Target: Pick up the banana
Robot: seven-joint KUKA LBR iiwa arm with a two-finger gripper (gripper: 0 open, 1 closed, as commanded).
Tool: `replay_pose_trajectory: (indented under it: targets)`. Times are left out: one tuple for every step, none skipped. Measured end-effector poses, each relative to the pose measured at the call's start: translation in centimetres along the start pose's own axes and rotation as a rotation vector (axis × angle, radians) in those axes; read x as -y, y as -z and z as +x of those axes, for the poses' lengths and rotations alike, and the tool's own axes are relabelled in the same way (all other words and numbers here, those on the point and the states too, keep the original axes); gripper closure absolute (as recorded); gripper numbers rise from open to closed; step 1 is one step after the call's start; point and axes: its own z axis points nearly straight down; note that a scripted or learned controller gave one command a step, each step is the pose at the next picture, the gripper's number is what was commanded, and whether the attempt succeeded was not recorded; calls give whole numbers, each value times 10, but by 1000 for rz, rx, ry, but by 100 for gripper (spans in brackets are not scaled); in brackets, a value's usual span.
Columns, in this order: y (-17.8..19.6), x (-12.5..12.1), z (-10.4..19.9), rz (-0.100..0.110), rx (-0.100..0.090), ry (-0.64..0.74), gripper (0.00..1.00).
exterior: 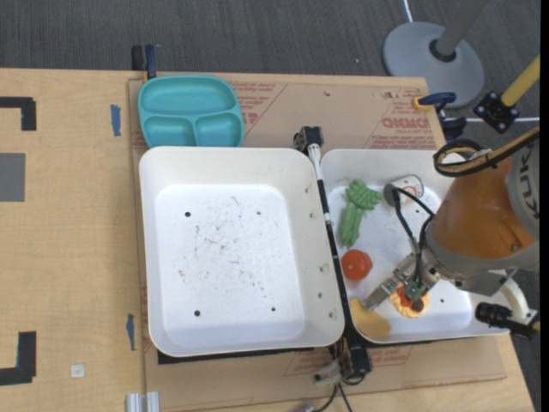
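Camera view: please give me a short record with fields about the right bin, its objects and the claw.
right bin: white, shallow, next to the left bin
banana: pale yellow, at the near left corner of the right bin
tomato: red, round, beyond the banana
green toy: long, lying at the far left of the right bin
claw: low over the right bin, just beyond the banana
teal tray: outside, behind the left bin
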Motion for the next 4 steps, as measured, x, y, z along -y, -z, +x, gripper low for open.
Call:
replay_pose_trajectory:
  targets:
    - [99, -40, 54, -2, 0, 830, 0]
    - [99, -79, 107, -3, -1, 1125, 0]
    - [99, -155, 88, -3, 0, 1016, 0]
    - [2, -155, 141, -2, -4, 998, 0]
